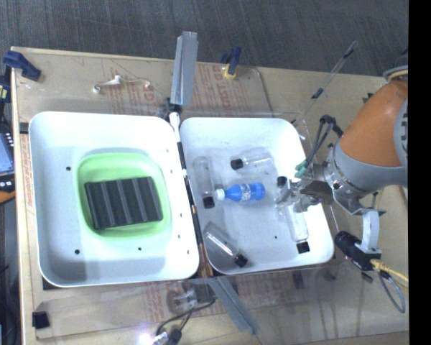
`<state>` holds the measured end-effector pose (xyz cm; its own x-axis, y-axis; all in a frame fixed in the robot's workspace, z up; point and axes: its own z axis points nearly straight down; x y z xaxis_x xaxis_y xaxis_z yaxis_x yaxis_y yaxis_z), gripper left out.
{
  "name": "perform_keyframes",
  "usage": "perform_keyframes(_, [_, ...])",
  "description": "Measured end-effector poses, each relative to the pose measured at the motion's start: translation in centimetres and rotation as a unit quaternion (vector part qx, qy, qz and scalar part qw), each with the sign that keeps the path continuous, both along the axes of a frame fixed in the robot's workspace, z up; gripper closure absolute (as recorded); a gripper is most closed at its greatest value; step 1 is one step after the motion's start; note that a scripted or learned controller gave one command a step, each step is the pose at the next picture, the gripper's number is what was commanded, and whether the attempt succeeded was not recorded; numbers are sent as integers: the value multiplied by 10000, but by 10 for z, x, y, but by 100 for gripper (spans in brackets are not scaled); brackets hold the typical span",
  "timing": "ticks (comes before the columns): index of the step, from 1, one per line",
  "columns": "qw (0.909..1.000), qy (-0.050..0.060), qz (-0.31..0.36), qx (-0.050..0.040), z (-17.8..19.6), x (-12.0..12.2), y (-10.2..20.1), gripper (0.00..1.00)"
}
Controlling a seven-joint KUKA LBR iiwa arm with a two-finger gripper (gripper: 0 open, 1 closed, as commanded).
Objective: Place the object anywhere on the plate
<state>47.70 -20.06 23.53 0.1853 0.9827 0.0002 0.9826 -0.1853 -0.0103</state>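
While my gripper (296,198) hovers over the right bin (287,131), I can't tell its claw state. I'd centre squarely over one clear bottle (299,228), then carry it to the green plate (122,165).

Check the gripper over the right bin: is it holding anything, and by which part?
Cannot be told. The gripper sits at the right bin's right side, right above a clear bottle, but the view is too blurred to show anything between its fingers.

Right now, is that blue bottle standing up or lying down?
Lying down. The blue bottle rests on its side on the floor of the right bin, its white cap pointing toward the left bin.
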Motion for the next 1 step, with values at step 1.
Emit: perform_keyframes(1, [10000, 0, 0, -1, 0, 0, 0, 0])
